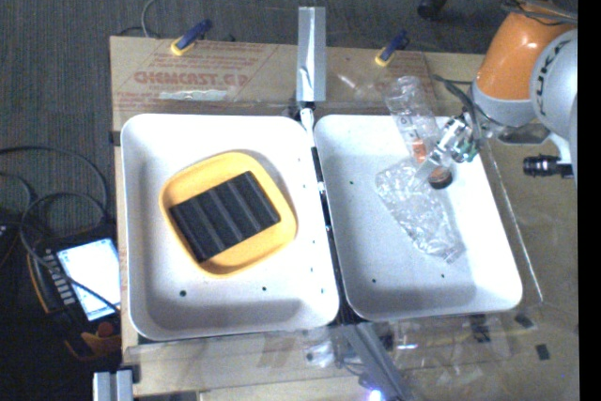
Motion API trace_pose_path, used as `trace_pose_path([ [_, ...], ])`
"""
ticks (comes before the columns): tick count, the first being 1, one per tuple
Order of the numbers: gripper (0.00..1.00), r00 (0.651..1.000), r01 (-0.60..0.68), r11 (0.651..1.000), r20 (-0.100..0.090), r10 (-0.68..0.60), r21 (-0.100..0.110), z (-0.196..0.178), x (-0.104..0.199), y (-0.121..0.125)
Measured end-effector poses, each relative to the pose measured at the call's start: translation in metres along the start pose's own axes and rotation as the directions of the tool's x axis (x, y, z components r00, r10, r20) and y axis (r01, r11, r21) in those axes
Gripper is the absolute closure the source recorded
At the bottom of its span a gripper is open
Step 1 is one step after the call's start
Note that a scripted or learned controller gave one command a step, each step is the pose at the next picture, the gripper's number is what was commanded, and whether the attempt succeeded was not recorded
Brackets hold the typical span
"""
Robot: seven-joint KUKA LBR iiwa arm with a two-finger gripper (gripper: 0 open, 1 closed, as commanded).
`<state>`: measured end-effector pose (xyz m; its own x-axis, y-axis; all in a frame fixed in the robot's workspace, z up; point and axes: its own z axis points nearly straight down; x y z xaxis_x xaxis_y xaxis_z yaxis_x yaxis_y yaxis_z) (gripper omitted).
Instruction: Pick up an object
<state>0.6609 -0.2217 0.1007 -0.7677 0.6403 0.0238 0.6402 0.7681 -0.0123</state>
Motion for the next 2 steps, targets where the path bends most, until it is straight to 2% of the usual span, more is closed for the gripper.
trace_pose_path([
  [1,0.00,1.000,0.000,1.000,0.000,0.000,0.000,0.0000,0.0000,0.0000],
  [2,0.00,0.996,0.088,0.996,0.008,-0.088,0.000,0.0085,-0.0020,-0.0021],
])
